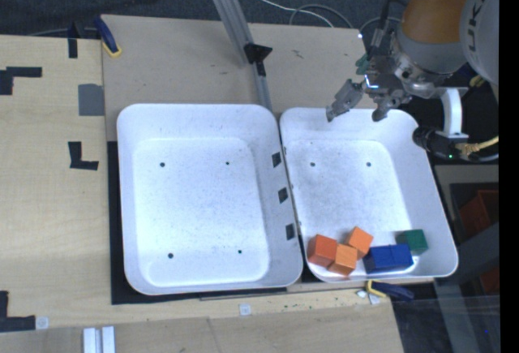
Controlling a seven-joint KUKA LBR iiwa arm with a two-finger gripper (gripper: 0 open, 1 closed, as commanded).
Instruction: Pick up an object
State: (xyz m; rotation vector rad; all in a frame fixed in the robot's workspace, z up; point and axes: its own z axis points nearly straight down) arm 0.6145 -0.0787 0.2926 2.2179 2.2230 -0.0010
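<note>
Gripper [358,105] spread wide w/ nothing in it, upper right over right bin's [422,173] top rim; blocks [345,252] clustered lower right.

— Where is open floor found in the right bin [422,181]?

— Its far and middle parts are left bare; the near edge is crowded by three orange blocks [340,250], a blue block [388,259] and a green block [414,240], packed closely together.

— And above the far rim?

— That space is taken by the gripper [357,111], fingers spread. A slanted metal post [235,15] is set behind the gap between the bins.
</note>
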